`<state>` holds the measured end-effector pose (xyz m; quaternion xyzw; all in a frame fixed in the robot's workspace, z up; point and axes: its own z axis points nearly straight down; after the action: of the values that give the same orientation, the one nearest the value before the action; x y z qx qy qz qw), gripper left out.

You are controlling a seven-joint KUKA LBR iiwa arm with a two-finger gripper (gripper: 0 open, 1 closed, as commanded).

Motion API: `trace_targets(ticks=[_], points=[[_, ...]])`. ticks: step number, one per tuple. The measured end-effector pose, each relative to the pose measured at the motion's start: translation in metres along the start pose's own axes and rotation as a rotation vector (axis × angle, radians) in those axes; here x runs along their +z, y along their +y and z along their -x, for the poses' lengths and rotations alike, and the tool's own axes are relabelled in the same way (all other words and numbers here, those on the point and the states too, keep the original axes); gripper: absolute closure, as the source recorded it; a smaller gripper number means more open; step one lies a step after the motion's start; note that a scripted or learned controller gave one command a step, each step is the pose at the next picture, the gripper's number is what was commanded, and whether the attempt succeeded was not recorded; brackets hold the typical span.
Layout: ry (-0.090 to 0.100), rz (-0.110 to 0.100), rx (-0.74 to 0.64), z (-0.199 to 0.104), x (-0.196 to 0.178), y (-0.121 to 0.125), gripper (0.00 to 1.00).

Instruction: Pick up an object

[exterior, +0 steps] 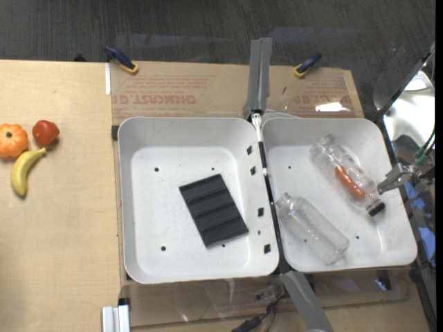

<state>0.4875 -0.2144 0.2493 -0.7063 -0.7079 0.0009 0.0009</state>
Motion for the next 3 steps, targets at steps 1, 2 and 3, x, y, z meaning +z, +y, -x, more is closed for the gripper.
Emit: trace_targets(ticks=[1, 2, 3], points=[[0.001, 0.000, -0.137, -0.019, 0.070, 0.050, 0.00], [0.002, 0.002, -0.219, -0.003, 0.158, 0.080, 0.00], [0.001, 0.000, -0.217, -0.001, 0.148, 0.079, 1.00]])
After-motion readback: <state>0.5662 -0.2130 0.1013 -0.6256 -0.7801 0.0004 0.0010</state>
